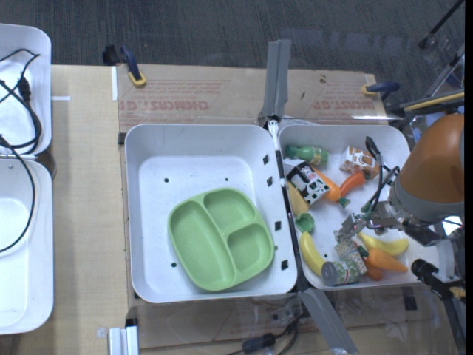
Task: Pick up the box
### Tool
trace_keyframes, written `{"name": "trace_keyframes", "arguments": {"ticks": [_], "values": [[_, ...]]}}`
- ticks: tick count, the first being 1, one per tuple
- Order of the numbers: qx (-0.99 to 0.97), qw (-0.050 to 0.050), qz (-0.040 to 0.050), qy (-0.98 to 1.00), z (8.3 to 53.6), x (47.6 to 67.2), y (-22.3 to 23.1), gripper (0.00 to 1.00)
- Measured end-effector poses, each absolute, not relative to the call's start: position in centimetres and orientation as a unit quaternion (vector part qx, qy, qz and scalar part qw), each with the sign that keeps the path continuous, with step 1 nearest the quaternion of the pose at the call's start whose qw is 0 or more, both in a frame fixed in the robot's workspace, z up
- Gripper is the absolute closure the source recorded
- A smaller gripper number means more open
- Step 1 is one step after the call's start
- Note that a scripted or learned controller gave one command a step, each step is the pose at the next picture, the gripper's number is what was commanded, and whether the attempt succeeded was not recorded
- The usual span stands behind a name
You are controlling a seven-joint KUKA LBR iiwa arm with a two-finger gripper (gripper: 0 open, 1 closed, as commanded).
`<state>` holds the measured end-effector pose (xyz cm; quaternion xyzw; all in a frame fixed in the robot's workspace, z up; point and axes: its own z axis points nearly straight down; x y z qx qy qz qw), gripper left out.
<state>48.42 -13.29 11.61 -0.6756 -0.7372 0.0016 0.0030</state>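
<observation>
Two white bins sit side by side on the bench. The left bin (144, 220) holds a green plate (220, 238) with three parts, lying near the bin's front edge.

The right bin (403, 143) is full of toy food. The box (360, 159) is small, white and orange, and it lies near the back edge of this bin, toward the right side. Just in front of it lies an orange carrot (350, 184), slanting down to the left. A green bottle (307, 154) lies near the back left corner. Beside it is a black and white carton (307, 181).

The gripper (353, 228) is down low in the middle of the right bin, toward the front. The box is farther back than the gripper, and the carrot lies between them. The box is not touching the gripper. The gripper's metal tips are right over a jumble of toys, and I cannot tell how they are set or whether they pinch anything.

A yellow banana (311, 252) lies along the left edge near the front. A can (341, 272) lies at the front edge. Another banana (384, 244) and another carrot (386, 259) lie to the right of the gripper. The big grey and orange arm (436, 168) hangs over the right edge of the bin.
</observation>
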Motion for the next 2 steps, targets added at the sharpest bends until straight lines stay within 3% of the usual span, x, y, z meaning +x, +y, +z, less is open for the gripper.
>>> {"name": "trace_keyframes", "arguments": {"ticks": [1, 2], "values": [[-0.692, 0.003, 0.0021, -0.722, 8.8, 53.6, -10.6, 0.0], [-0.688, 0.001, 0.0017, -0.725, 8.8, 59.9, -18.3, 0.0]]}}
